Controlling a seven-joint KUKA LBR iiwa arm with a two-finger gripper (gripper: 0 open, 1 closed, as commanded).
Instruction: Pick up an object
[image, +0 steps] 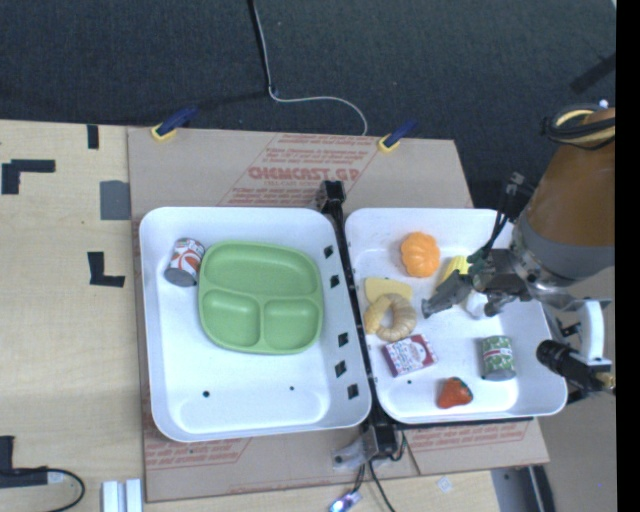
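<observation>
Right bin (520, 400) holds an orange (420, 253), yellow cheese wedge (386, 289), bagel-like ring (390, 318), red packet (408, 355), green can (496, 357) and strawberry (454, 393). Left bin (240, 410) holds a green divided plate (262, 297) and a small can (184, 263) on its side.

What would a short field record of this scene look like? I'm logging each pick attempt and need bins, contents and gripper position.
left bin: green divided plate; small can lying beside the plate's left edge
right bin: orange, yellow wedge, bagel, red-and-white packet, green can, strawberry
gripper: over the right bin, just right of the bagel
held: nothing seen between the fingers
arm: enters from the right
</observation>
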